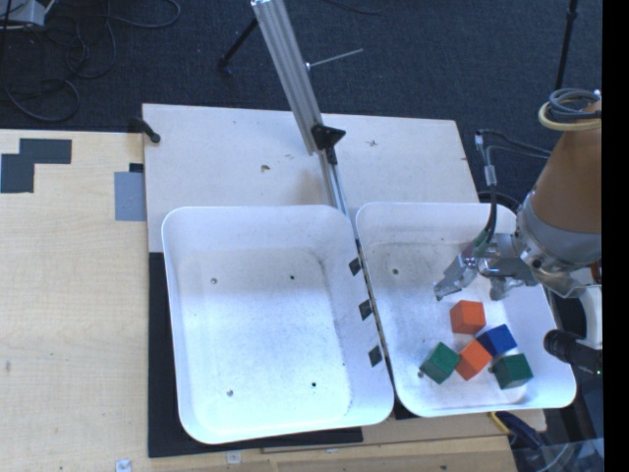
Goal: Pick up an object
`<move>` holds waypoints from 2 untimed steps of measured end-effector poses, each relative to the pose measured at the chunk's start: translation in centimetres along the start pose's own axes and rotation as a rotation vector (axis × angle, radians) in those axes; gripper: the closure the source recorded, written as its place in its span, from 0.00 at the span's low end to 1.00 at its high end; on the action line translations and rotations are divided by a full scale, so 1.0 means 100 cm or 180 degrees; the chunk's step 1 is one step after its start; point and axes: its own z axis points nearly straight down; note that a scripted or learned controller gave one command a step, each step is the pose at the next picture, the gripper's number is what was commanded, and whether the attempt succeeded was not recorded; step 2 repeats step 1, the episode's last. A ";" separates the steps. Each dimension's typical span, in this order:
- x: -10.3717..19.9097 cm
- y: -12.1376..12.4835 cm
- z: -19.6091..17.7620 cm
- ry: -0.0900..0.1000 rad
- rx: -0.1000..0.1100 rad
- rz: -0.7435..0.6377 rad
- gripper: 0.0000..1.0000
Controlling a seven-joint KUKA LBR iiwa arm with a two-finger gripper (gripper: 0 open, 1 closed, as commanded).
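Observation:
Several small blocks lie in the near right part of the right bin (pixel 413 234): an orange block (pixel 468 316), a second orange block (pixel 474 358), a blue block (pixel 498 339), a green block (pixel 440 362) and a dark green block (pixel 512 370). My gripper (pixel 479 278) hangs over the right bin's middle, just above and behind the upper orange block. Its fingers (pixel 452 281) stand apart with nothing between them.
The left bin (pixel 197 234) sits beside the right one, with black clips along the shared wall. A slanted aluminium rail (pixel 295 77) rises behind the bins. The orange-banded arm (pixel 575 175) comes in from the right edge.

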 end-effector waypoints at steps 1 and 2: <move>-0.051 -0.011 0.056 0.0001 0.0025 0.0006 0.00; -0.051 -0.011 0.056 0.0001 0.0025 0.0006 0.00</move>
